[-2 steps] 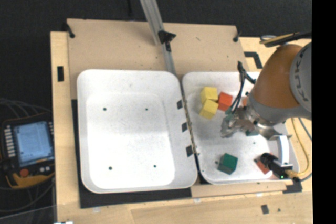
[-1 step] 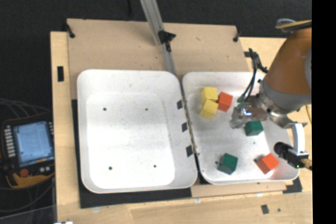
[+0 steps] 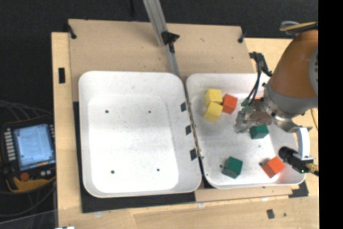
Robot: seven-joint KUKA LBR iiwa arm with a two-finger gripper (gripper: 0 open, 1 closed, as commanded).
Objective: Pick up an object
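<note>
Over the right bin (image 3: 214, 182) your gripper (image 3: 248, 122) hung beside a green cube (image 3: 259, 131), grip unreadable, nothing evidently lifted.

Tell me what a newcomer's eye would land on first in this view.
First, the bulky grey and orange arm reaching in from the right, its pincer low over the right bin beside a green block. Next, the bright blocks scattered there: two yellow blocks touching an orange block near the top, another green block and another orange one near the front.
</note>
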